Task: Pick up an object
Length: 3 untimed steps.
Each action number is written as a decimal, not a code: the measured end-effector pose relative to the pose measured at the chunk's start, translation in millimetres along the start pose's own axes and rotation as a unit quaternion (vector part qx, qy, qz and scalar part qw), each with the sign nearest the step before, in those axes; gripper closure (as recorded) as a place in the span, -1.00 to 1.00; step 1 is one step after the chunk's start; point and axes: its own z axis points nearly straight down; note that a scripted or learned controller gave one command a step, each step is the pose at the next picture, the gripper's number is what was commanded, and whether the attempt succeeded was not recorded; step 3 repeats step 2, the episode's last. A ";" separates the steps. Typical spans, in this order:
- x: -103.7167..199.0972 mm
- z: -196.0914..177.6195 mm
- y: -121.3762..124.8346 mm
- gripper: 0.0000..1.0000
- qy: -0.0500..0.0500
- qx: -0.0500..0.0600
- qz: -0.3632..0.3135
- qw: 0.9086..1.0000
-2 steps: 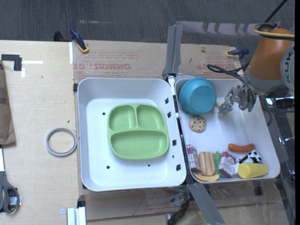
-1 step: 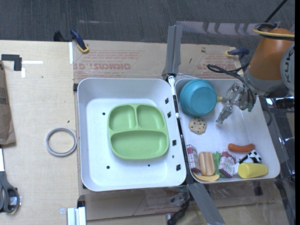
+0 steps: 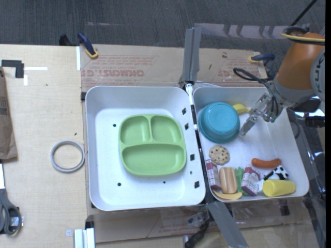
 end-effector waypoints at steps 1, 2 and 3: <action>-8.4 -0.9 -13.5 -1.00 -0.001 0.000 -0.011 1.000; -9.5 -9.4 -12.9 1.00 -0.003 -0.001 -0.011 1.000; -9.5 -9.4 -12.9 1.00 -0.003 -0.001 -0.011 1.000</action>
